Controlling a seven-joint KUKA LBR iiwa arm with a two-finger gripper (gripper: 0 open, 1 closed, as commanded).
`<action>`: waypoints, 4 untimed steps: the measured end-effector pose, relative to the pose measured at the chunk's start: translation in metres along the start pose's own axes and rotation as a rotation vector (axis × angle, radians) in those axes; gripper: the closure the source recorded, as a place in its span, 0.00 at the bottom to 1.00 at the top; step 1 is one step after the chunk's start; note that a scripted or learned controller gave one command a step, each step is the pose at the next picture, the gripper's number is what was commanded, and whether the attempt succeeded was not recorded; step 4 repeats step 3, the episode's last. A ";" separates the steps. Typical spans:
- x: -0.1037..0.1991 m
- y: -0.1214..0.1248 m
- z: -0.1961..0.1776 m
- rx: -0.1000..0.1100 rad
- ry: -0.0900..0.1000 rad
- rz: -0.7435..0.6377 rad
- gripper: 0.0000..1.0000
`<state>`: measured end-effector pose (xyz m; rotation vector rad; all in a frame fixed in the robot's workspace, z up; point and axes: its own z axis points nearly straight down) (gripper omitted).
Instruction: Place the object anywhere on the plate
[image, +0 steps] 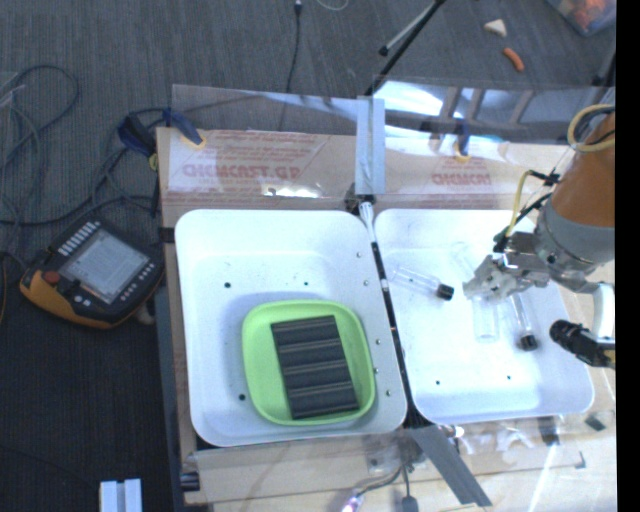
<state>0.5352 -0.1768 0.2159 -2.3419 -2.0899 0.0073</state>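
Note:
A green square plate (258, 345) lies in the left bin (205, 270). On the plate rests a dark grey ribbed block (314, 366). In the right bin (560, 385) lie clear vials with black caps: one (424, 283) near the divider, another (523, 324) further right, and a faint clear piece (486, 322) between them. My gripper (497, 283) hangs over the right bin, just above and between these vials. Nothing can be seen held in it.
A teach pendant (90, 272) lies on the floor to the left. Cardboard and clear plastic stand behind the bins. A black fitting (575, 338) on the arm sits over the right bin's right side.

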 end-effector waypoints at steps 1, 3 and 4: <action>0.000 0.000 0.000 0.000 0.000 0.000 0.00; 0.016 0.051 -0.064 -0.002 -0.002 -0.002 0.00; 0.016 0.051 -0.064 -0.002 -0.002 -0.002 0.00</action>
